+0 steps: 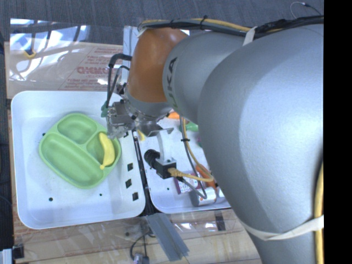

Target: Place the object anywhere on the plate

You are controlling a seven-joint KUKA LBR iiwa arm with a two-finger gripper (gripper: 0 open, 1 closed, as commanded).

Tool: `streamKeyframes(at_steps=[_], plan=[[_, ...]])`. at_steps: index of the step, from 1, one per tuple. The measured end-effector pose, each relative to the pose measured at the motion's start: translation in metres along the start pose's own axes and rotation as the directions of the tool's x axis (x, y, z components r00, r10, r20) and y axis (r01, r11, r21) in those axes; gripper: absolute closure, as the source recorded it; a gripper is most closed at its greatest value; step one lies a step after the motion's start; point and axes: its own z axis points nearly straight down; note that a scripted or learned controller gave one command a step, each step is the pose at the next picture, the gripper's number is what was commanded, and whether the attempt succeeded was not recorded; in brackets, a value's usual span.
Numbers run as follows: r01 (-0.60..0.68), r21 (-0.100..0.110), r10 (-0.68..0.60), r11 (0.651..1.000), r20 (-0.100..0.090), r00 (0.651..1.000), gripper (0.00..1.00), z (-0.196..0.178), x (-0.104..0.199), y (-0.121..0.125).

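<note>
From above, the bench carries two white bins: the left bin (38, 205) is in full sight, while the right bin (166, 198) is mostly covered by the single grey arm (264, 120), which fills the right of the scene, with its orange band (149, 65) above the wrist.

The left bin holds one green plate (69, 159), divided into three compartments: a small one on the far side, a long one on the left and near side, and a narrow one on the right. One yellow banana (107, 149) lies in that right compartment, along the plate's right rim, so it is on the plate.

The gripper (117, 128) hangs just beyond the banana's far end, over the plate's far right edge. From this slant its metal parts crowd together, and I cannot tell whether it is clenched or released, nor whether it touches the banana.

In the right bin, only scraps show past the arm: one orange bit (173, 115) and one green bit (190, 126) on the far side, and one purple thing (183, 186) beside one grey thing (200, 198) on the near side. All four are cut off and too hidden to name.
</note>
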Motion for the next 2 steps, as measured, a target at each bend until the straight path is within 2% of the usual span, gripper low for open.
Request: streamKeyframes(at_steps=[1,2], plan=[[0.0,0.0,0.0,1.0,0.0,1.0,0.0,0.0,0.0,0.0],[0.021,-0.004,-0.021,1.0,0.001,1.0,0.0,0.013,0.049,0.048]])
